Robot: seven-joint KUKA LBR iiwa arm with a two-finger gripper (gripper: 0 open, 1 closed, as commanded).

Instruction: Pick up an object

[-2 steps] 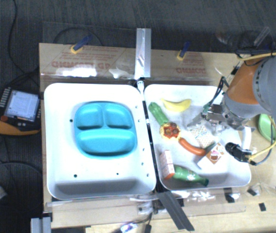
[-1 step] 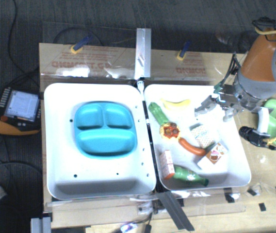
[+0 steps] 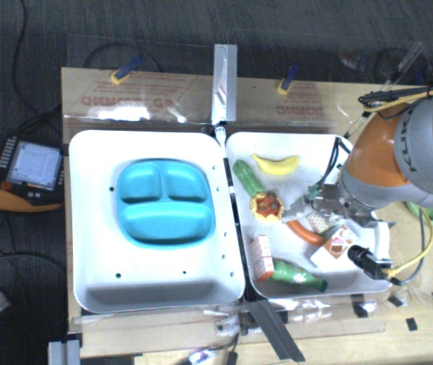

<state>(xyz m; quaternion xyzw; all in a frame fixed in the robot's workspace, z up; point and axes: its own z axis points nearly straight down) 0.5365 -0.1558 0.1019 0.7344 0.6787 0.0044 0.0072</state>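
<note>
Gripper [image 3: 324, 220] work is happening low in the right bin [image 3: 307, 141], where the grey arm [image 3: 399, 162] reaches in from the right and its wrist hardware covers the spot where the tool meets the clutter; from this angle I cannot tell what state the tool is in or whether it has anything. Beneath it lies an orange carrot-like piece [image 3: 304, 231], with a white and red carton [image 3: 336, 245] just beside it, and either may be the target. Crowding is the main risk: these two items touch or nearly touch, so a closing grasp could catch both, or pinch the edge of one and let it slip on the lift. A slanted, rounded carrot could also roll out sideways. Nearby sit a red and yellow toy [image 3: 267, 205], a green cucumber [image 3: 248, 177], a yellow banana [image 3: 276, 163], a green bottle [image 3: 298, 277] and a small red box [image 3: 261, 255] by the bin's left wall; a sweep could shove any of them. A blue divided plate [image 3: 165, 211] rests in the left bin [image 3: 94, 280], well apart from all this.
</note>
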